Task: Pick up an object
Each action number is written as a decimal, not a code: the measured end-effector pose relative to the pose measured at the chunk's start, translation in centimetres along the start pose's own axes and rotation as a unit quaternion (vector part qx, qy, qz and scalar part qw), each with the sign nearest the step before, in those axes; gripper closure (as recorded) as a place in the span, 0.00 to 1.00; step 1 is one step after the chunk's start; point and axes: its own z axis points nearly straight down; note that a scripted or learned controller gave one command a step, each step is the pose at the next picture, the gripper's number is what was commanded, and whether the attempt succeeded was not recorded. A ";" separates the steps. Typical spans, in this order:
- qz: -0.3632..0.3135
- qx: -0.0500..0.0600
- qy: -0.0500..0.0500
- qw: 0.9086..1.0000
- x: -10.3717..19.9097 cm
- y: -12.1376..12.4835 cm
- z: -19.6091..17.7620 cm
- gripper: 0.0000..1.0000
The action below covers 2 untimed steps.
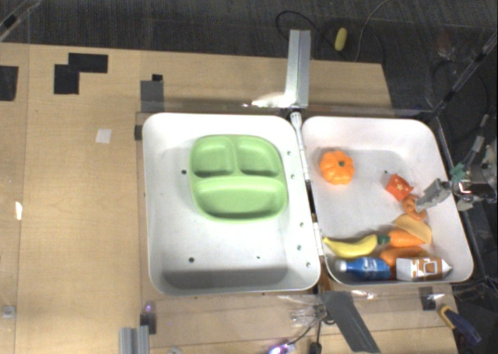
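gripper (426, 197) reaches in from the right, low over the right bin (366, 131). i cannot tell how its jaws stand. its tip is just beside a small red block (398, 186). an orange pumpkin (337, 167) sits apart, near the middle wall. a banana (350, 247) and a blue bottle (366, 268) lie along the front edge. a green plate (237, 176) sits in the left bin (167, 212).
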 end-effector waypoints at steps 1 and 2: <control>0.077 -0.009 -0.001 0.997 3.6 6.0 11.9 0.00; 0.032 -0.010 0.000 0.999 2.9 13.1 12.5 0.00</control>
